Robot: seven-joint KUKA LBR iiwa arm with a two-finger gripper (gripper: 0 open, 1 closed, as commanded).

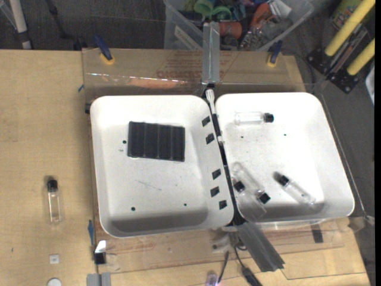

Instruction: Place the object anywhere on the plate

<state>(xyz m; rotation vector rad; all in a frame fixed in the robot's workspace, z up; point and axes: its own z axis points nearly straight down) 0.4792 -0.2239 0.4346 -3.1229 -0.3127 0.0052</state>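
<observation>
The step in hand, as I judge it, is choosing and picking up one vial from the right bin [333,159], since nothing lies on the plate [156,142] yet. Whether the gripper is released or clenched I cannot tell.

The plate is a flat, black, ribbed rectangle in the left bin [113,177], a little toward 12 o'clock from that bin's centre. The easiest pick is probably the top vial [253,118], at 12 o'clock in the right bin, lying on its side and well apart from the others. The lower vial [292,186] sits near 5 o'clock, tilted. At 8 o'clock a cluster of vials [247,186] lies just beside the dividing wall; how many are there I cannot tell.

The vials are small, clear, smooth cylinders with black caps, so they would likely roll and slip. A grasp across the body, at right angles to its length, seems best, followed by a low release along the plate's ribs. The bins are smooth, white and shallow, with rounded corners.
</observation>
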